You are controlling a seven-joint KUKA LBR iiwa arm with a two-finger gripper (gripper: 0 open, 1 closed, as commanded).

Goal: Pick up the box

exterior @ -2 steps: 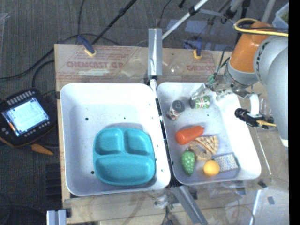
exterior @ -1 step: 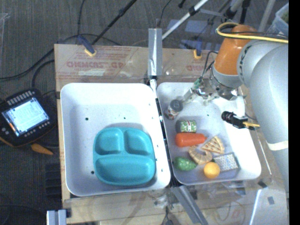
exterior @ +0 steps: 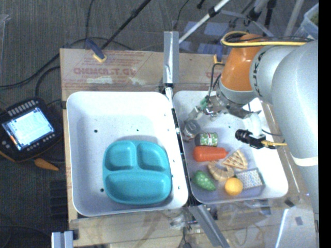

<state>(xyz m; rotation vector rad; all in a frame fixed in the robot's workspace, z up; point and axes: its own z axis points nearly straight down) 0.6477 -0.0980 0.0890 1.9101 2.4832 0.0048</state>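
In the right bin (exterior: 274,187), a small box with a green and white label (exterior: 208,138) lies near the middle of the bin's left half. A speckled blue-grey box (exterior: 250,179) sits at the front right. My gripper (exterior: 194,121) hangs low over the bin's back left part, just behind and left of the green and white box. It stands close to the wall between the bins. Nothing is seen held in it.
An orange carrot (exterior: 210,153), a waffle wedge (exterior: 236,160), a round cracker (exterior: 219,171), a green pepper (exterior: 204,181) and an orange (exterior: 233,186) crowd the front of the right bin. A teal divided plate (exterior: 137,171) lies in the left bin (exterior: 88,112).
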